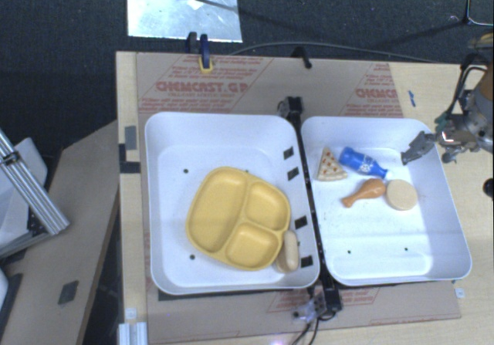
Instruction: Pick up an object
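Note:
The right bin (440, 258) holds a pizza slice (332, 166), a blue bottle (363, 162) lying on its side, a tan drumstick (364, 192) and a round beige bun (401, 195). My gripper (433, 150) hangs over the bin's far right rim, above and right of the bun. Its two dark fingers (417, 147) stand open, with nothing between them. It touches none of the objects. The arm's wrist runs off the right edge.
The left bin (166, 181) carries a yellow divided plate (239, 218), with a beige roll (289, 251) against its near right edge. Black clips line the seam between the bins. A cardboard sheet lies under both bins.

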Available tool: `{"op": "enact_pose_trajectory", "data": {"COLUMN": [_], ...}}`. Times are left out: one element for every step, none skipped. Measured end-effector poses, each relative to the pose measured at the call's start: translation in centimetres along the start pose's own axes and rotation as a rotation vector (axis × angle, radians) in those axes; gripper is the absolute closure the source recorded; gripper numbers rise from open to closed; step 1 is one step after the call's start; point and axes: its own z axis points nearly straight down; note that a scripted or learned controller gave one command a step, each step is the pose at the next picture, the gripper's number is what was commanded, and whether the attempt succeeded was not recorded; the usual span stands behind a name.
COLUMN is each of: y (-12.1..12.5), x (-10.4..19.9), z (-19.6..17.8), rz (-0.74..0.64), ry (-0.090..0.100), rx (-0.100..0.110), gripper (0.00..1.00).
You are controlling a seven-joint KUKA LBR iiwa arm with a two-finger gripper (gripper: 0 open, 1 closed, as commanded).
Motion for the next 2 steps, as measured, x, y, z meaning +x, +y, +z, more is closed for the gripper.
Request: {"op": "enact_pose_trajectory", "data": {"y": [0.2,0.8], "x": [0.7,0.8], "z": [6.1,11.7], "rz": [0.000,0.002], "ry": [0.002,0.003], "rx": [0.004,-0.005], "gripper": [0.00,0.00]}}
